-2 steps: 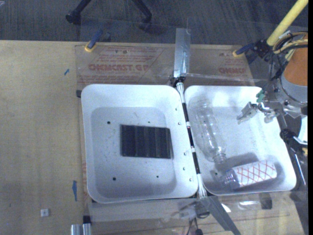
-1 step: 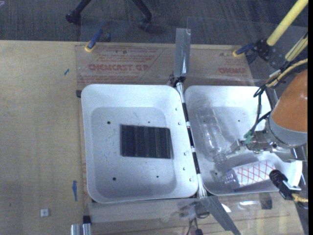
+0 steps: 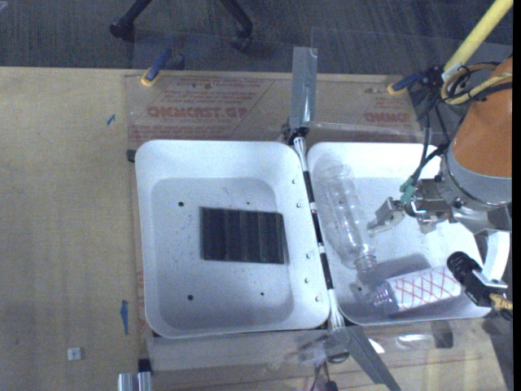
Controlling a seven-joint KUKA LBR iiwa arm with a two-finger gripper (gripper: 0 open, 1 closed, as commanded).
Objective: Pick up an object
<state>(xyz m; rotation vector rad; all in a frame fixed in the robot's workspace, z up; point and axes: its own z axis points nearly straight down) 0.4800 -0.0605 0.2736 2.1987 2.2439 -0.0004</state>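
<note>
Nearest me, at the front edge of the right bin [image 3: 456, 314], I see a white box with a red lattice print [image 3: 425, 287] lying flat, with a small clear crumpled piece just beside its left end. Past it, a clear plastic bottle [image 3: 343, 214] lies on its side along that bin's left wall, cap end toward me. The gripper [image 3: 394, 212] hangs over the middle of the right bin, just right of the bottle; I cannot tell how the jaws stand, and I see nothing between them. In the left bin [image 3: 163, 169], a dark ribbed rectangular block [image 3: 243, 235] lies flat on the floor. Farther back, the desk [image 3: 57, 177] carries a clear sheet with red lettering.
</note>
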